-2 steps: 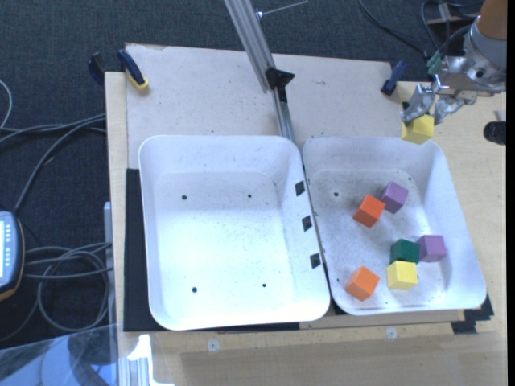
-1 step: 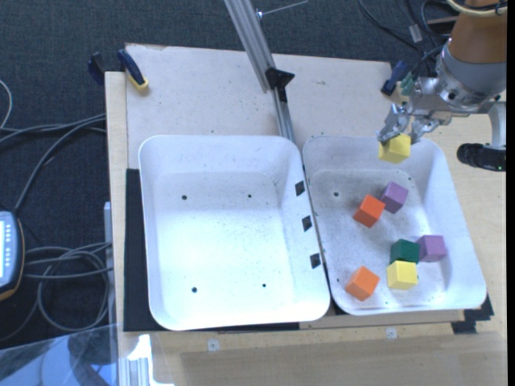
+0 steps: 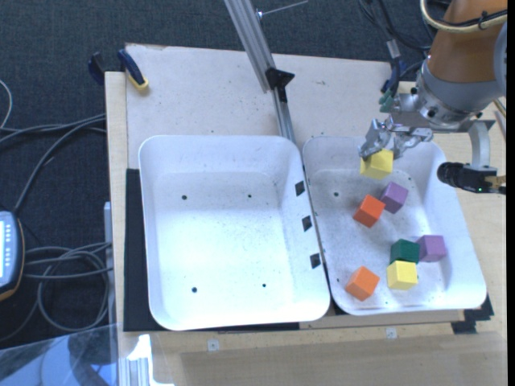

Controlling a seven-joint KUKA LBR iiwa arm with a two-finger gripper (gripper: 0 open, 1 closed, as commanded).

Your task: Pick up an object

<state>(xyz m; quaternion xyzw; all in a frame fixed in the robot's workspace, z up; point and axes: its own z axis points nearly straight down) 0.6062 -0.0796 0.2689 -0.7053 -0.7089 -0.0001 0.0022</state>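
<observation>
gripper (image 3: pixel 385 145) upper right of frame, fingers closed about yellow cube (image 3: pixel 377 163) at right bin (image 3: pixel 459 215) top | cube likely light, rigid, smooth-faced | best hold: two opposite flat faces, centred, not corners

Grey arm from the right, pincer (image 3: pixel 378 153) down, clamped on a block.

The two bins (image 3: pixel 161 183) look like smooth, slightly glossy white plastic, speckled with grime, on a matt, wood-like table (image 3: pixel 201 87).
</observation>
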